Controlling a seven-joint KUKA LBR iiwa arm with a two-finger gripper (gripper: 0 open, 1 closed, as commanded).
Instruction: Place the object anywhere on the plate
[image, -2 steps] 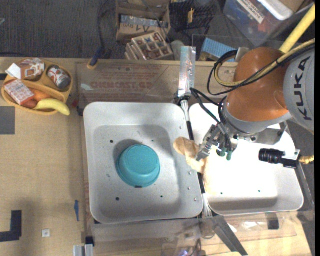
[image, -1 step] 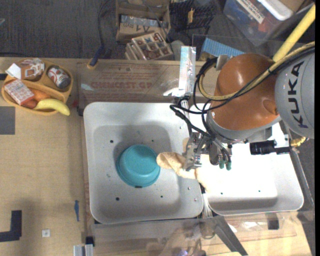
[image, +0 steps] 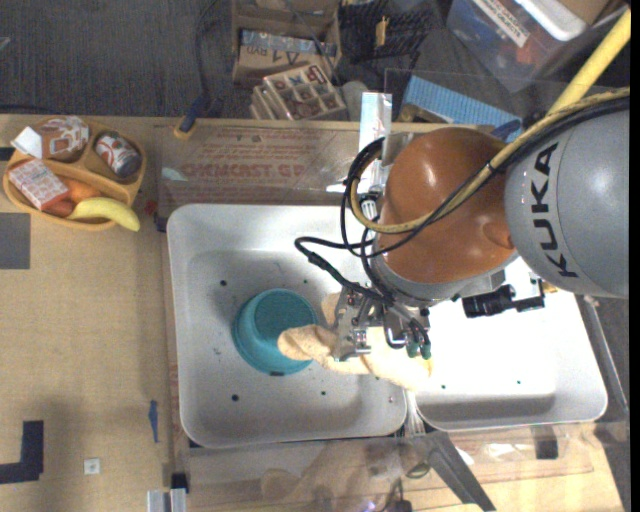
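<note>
The pincer (image: 352, 338) is hanging just right of the teal plate (image: 272, 328) in the left bin (image: 200, 300), clenching around a pale, bread-like object (image: 312, 344). That object's left end is lying over the plate's right rim, while its other end is trailing away rightward.

A robotics lab: a grey KUKA arm (image: 570, 215) trailing cables over white bins (image: 200, 400) on a wooden worktop (image: 80, 350), toy food tray (image: 70, 185) at its far-left corner, boxes (image: 290, 70) on the floor behind.
</note>
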